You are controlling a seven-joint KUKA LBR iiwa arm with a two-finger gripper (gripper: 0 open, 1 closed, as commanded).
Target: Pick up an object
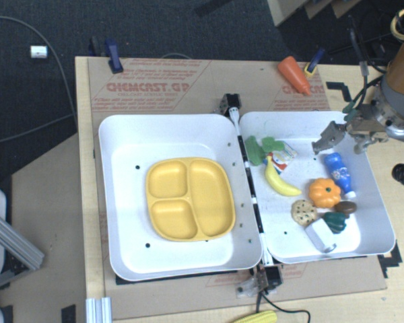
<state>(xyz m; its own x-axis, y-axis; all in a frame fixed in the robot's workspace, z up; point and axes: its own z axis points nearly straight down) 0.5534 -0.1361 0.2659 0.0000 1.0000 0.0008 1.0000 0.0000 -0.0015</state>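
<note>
Wooden counter (188,86) on dark carpet, with two white bins. Nearest in the right bin (370,234): a white cylinder (320,236), cookie (301,212), orange pumpkin (324,192) and banana (281,182). Left bin (121,180): a yellow divided plate (188,198). Farther back, gripper (343,140) spread open, gripping nothing, just above a blue bottle (337,171).

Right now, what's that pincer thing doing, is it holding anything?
Pincer: open and holding nothing, over the upper right part of the right bin, just above the blue bottle.
</note>
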